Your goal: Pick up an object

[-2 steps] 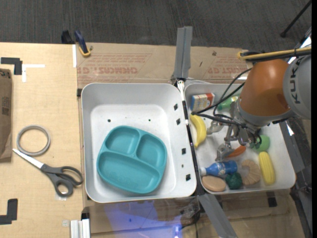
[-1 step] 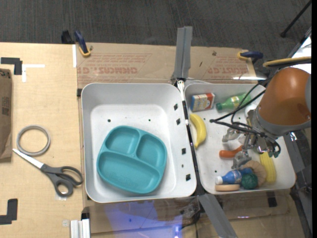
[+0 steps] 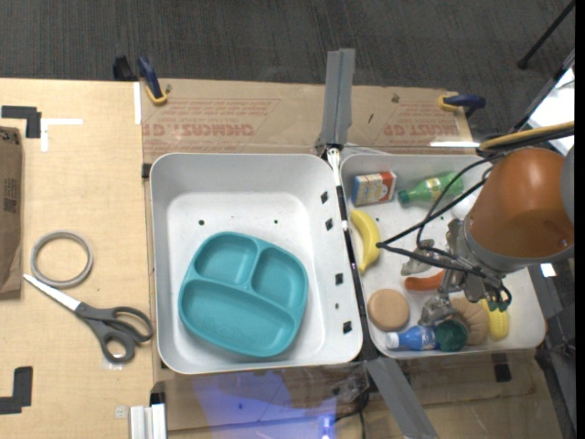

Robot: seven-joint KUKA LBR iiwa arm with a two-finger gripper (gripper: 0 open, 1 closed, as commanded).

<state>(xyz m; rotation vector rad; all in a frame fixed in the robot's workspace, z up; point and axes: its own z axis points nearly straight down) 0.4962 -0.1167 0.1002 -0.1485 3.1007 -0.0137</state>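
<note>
Mostly plywood desk (image 3: 73,181) with scissors (image 3: 96,318), tape roll (image 3: 61,258); dark carpet floor (image 3: 274,16) behind. Jaws low in right bin (image 3: 526,341), state unclear.

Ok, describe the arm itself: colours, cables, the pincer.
The arm carries a wide, rounded orange band above a grey wrist. Thin black cables loop out from it to the view's left. The pincer below is small, grey and metallic; finer detail is too blurred to tell.
</note>
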